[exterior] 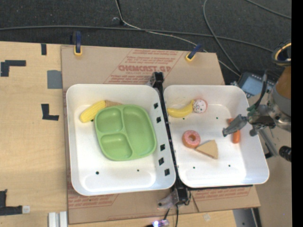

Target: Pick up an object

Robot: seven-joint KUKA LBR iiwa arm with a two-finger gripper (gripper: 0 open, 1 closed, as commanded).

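Observation:
My gripper (238, 125) hangs over the right side of the right bin (215, 176), reaching in from the right. An orange carrot-like piece (236, 136) lies right under it, partly covered by the gripper, and I cannot tell if it is held. A pink donut (191, 138) and a tan wedge (208, 149) lie in the middle of that bin. Near its far left corner are a yellow banana (180, 110) and a round sprinkled piece (199, 106).
The left bin (113, 181) holds a green divided plate (125, 131), with a yellow corn cob (92, 111) at its far left edge. A black divider (164, 126) runs between the bins. Cables cross the dark floor behind.

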